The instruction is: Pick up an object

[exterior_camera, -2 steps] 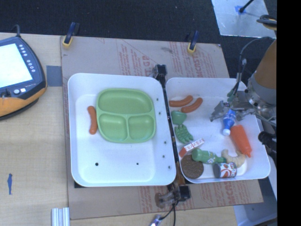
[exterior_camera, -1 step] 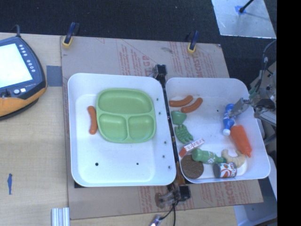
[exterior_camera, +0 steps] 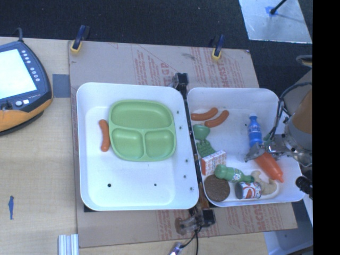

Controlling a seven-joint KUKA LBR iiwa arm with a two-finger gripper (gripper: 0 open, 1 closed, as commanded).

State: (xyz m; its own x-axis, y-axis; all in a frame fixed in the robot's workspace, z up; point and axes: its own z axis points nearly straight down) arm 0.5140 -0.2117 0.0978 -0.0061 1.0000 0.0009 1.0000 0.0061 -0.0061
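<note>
The likeliest target is judged to be the orange, carrot-shaped plastic toy point(exterior_camera: 270, 167), which lies at the right of the right-hand shallow white bin point(exterior_camera: 234, 94), in the lower right of the frame. Just above and left of it the metal two-finger gripper point(exterior_camera: 258, 152) is seen, its tip low over the bin floor between the carrot and the small blue plastic bottle point(exterior_camera: 254, 131); whether the gripper is parted or closed cannot be told, and nothing is seen to be held. Several risks are judged from this layout. Because the carrot is tapered and smooth, it could be squeezed out sideways if gripped near its thin end. The bottle could be knocked over if the tip is moved toward the upper left. Below the carrot, a cream curved toy point(exterior_camera: 268, 185) and a small printed can point(exterior_camera: 247, 190) lie close by and could be dragged or caught together with it. The carrot also lies near the bin's right wall, which could be struck. The left bin point(exterior_camera: 90, 142), with its green divided plastic plate point(exterior_camera: 142, 129), lies well apart.
</note>
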